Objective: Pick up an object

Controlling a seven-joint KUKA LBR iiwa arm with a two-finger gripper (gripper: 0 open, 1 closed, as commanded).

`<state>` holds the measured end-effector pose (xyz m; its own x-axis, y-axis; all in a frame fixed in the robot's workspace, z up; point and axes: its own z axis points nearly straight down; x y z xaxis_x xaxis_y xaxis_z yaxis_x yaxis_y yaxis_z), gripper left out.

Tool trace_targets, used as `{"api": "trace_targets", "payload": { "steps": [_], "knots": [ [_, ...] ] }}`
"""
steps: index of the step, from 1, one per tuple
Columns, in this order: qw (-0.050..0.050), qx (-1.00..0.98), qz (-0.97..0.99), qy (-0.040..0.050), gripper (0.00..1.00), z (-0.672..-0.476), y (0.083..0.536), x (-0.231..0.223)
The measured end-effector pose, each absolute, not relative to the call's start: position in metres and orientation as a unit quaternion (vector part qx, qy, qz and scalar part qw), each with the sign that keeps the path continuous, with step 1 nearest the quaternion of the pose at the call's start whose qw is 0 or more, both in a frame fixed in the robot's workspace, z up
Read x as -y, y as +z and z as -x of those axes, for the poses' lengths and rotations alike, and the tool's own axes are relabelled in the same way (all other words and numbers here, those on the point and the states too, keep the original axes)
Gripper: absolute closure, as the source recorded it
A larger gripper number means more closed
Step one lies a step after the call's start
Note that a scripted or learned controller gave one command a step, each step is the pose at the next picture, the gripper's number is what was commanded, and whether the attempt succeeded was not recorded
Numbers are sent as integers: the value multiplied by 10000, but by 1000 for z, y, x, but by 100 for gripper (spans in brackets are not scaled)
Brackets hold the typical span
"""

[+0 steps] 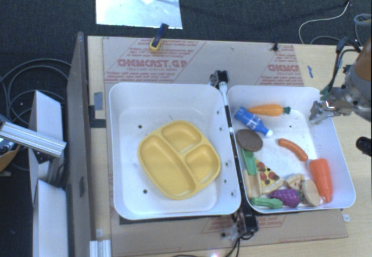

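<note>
The right bin (334,134) holds several toy foods: an orange carrot with a green end (268,110), a blue bottle (251,121), a brown disc (250,140), a red sausage (292,149), a larger orange carrot (321,178), a pizza slice (267,175), a green piece (249,164), purple grapes (286,196) and a tan piece (311,193). My gripper (321,110) hangs at the bin's far right rim, above the edge and to the right of the small carrot. Nothing shows between its fingers.
The left bin (125,134) holds a yellow divided plate (178,158). A metal divider (230,134) runs between the bins. Cardboard (174,58) lies behind them, with cables (23,75) and a white frame (46,151) to the left.
</note>
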<state>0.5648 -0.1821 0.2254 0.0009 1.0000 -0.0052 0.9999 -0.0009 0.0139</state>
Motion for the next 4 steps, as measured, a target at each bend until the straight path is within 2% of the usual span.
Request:
{"api": "trace_targets", "payload": {
  "steps": [1, 2, 3, 4],
  "knots": [
    [12, -7092, -7050, 4, 100, -621, 136, 174],
    [11, -7083, -7060, 5, 0, -619, 140, 174],
    [-18, -7071, -7071, -7, 0, -576, 82, 167],
    [18, -7082, -7060, 11, 100, -579, 96, 168]
  ]
}}
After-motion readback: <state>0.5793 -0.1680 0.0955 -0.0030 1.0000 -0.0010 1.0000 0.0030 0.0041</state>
